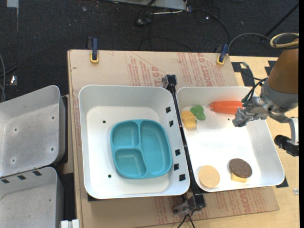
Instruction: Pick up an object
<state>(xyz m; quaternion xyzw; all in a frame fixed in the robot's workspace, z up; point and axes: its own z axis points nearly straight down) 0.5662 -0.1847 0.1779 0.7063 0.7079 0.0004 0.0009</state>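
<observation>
Overhead, gripper [239, 119] beside carrot [226, 107]

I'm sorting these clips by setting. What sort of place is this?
Most likely a robotics lab test bench, not a kitchen. Two white bins sit on a cardboard sheet held by clamps, loose cables trail over dark carpet, and the food looks like toys, such as the carrot.

A flat tan cardboard-covered bench top [128, 68] printed with faint red lettering carries two shallow white plastic bins side by side. The left white bin [92, 141] and the right white bin [266, 141] touch along a black divider strip [179, 129]. Two yellow-and-blue clamps [94, 51] [222, 54] grip the bench's far edge.
</observation>
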